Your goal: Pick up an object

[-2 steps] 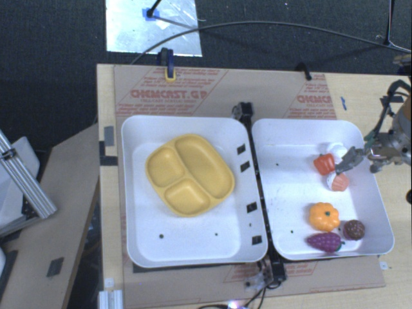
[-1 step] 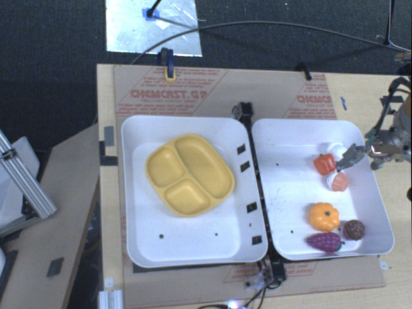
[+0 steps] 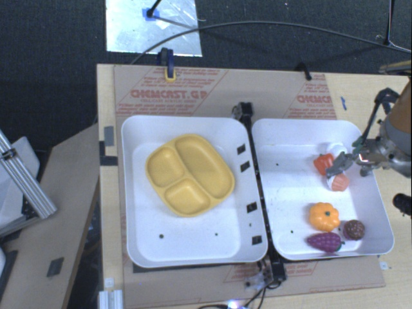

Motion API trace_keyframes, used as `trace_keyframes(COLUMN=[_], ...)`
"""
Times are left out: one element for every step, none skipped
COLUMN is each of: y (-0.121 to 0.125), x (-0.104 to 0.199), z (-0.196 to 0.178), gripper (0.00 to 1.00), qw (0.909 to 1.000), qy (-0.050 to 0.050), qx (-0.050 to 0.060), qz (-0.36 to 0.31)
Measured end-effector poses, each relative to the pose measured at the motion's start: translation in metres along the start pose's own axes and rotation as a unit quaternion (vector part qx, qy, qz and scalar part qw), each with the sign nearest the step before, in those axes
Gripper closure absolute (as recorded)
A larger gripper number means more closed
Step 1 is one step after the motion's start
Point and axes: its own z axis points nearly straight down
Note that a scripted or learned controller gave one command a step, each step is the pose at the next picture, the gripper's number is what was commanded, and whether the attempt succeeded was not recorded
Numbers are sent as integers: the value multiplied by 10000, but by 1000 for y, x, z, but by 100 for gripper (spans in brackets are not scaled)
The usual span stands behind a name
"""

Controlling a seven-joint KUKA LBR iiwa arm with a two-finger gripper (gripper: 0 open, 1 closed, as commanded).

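Observation:
The right bin [image 3: 290,192] holds several small toy foods. A red-orange piece with a white top [image 3: 323,162] lies near the bin's right wall, and a pale salmon piece [image 3: 340,183] lies just below it. An orange pumpkin [image 3: 324,216], a purple grape bunch [image 3: 324,241] and a brown ball [image 3: 354,229] sit in the near right corner. My gripper [image 3: 342,164] reaches in over the right wall, its tip right beside the red-orange and salmon pieces. I see nothing lifted off the bin floor.
A yellow divided plate [image 3: 189,174] lies in the left bin [image 3: 138,224]. A black hinge strip [image 3: 253,185] runs between the bins. Cardboard [image 3: 193,89] lies under both bins, and a clamp [image 3: 168,63] sits at its back edge. Cables cross above the bench.

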Motion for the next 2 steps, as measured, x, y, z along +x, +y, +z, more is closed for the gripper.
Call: trace_keyframes(y=[-6, -3], x=[9, 16], z=[55, 114], gripper=[0, 0], qw=[10000, 10000], qy=[4, 7], qx=[6, 12], qz=[2, 2])
